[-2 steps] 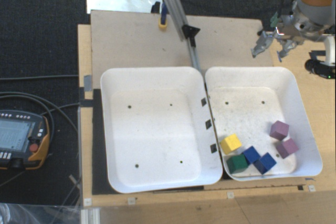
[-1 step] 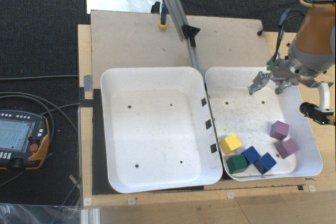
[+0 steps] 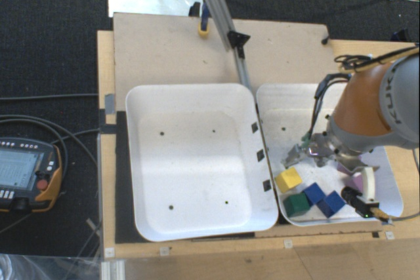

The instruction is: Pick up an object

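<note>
Hanging low inside the right bin (image 3: 283,91), the gripper (image 3: 303,153) is at the end of the grey arm (image 3: 367,108), which comes in from the right side. Whether the gripper is released or clenched I cannot tell, because the wrist covers much of it. I see nothing held in it.

The objects to pick are together in the near corner of this bin, close to the wall that it shares with the left bin (image 3: 190,94). A yellow block (image 3: 289,179) lies just beside the gripper, towards the front. A green block (image 3: 296,204) is in front of the yellow one. A blue block (image 3: 314,193) and a second blue block (image 3: 332,204) lie beside the green one, very near or touching each other. A small pinkish thing (image 3: 358,175) lies under the wrist; I cannot say what it is.

In my judgement the grasp is not yet made, and several things can go wrong. The gripper seems to be beside the yellow block and not over it, so a close here may catch only air. The blocks are packed closely, so there is little room to go around one of them, and the gripper may push a neighbour or land on top of it. The bin wall is near, so a block may be pressed against it and turn or slip out.
</note>
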You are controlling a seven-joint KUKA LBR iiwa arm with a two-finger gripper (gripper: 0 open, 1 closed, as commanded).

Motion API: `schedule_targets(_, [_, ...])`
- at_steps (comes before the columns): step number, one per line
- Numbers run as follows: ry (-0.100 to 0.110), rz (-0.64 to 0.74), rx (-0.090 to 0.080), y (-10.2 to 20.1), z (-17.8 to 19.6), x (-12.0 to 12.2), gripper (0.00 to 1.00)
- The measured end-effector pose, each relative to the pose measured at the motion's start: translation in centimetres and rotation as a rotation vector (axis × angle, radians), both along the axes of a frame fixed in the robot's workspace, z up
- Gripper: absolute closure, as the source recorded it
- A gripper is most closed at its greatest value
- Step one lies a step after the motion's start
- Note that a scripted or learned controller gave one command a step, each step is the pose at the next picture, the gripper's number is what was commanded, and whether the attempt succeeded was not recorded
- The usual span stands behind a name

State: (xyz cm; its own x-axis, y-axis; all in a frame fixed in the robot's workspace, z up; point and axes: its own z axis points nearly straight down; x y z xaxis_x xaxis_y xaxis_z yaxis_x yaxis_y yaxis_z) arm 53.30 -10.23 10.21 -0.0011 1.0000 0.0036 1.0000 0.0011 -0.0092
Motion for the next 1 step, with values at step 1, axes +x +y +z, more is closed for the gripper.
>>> schedule_targets(1, [-0.009,0.000,-0.002,1.73,3.75,-4.65,0.00])
